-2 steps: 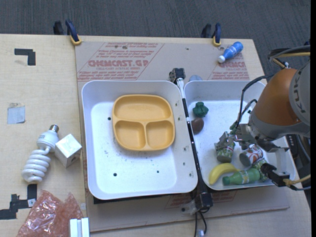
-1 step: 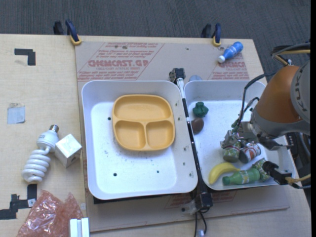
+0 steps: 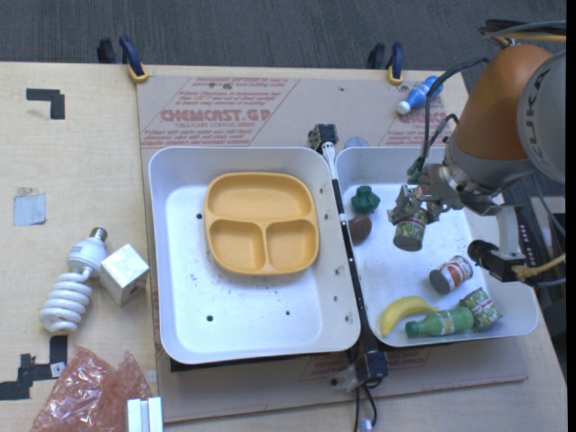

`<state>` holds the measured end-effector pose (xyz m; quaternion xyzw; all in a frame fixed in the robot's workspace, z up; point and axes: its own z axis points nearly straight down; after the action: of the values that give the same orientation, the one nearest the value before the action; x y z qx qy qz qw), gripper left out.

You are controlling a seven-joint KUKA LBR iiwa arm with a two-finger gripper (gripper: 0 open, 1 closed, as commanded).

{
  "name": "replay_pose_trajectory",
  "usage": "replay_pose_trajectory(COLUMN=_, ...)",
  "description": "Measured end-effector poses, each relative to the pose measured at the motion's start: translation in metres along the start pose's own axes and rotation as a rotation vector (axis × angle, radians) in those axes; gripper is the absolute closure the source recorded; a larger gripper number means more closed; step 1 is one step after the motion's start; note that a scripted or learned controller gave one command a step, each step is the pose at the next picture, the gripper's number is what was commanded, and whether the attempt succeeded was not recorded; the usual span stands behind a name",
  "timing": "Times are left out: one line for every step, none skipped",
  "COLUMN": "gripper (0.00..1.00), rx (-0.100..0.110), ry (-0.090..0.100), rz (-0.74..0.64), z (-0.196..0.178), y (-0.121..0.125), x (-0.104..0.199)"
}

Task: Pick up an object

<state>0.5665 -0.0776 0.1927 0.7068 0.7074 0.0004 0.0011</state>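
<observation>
Gripper [image 3: 416, 207] over right bin [image 3: 387, 165], fingers closed on green can [image 3: 410, 231], can lifted, tilted. Below: red can [image 3: 451, 274], banana [image 3: 403, 312], green bottle [image 3: 441, 323] near edge. Yellow tray [image 3: 262, 221] in left bin [image 3: 180, 331].

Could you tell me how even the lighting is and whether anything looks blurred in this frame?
Camera view: lighting is soft and even, with faint shadows under the yellow tray; mild glare on the arm's orange band; the gripper area looks slightly blurred and the can label is unreadable.
</observation>
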Motion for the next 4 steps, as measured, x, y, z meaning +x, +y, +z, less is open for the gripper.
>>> replay_pose_trajectory(gripper=1.0, rx=0.001, ry=0.0, rz=-0.002, z=-0.046, y=0.026, x=0.046)
replay_pose_trajectory(gripper=1.0, rx=0.002, ry=0.0, rz=-0.002, z=-0.036, y=0.034, x=0.117)
replay_pose_trajectory(gripper=1.0, rx=0.002, ry=0.0, rz=-0.002, z=-0.083, y=0.032, x=0.178)
replay_pose_trajectory(gripper=1.0, rx=0.003, ry=0.0, rz=-0.002, z=-0.102, y=-0.001, x=0.211)
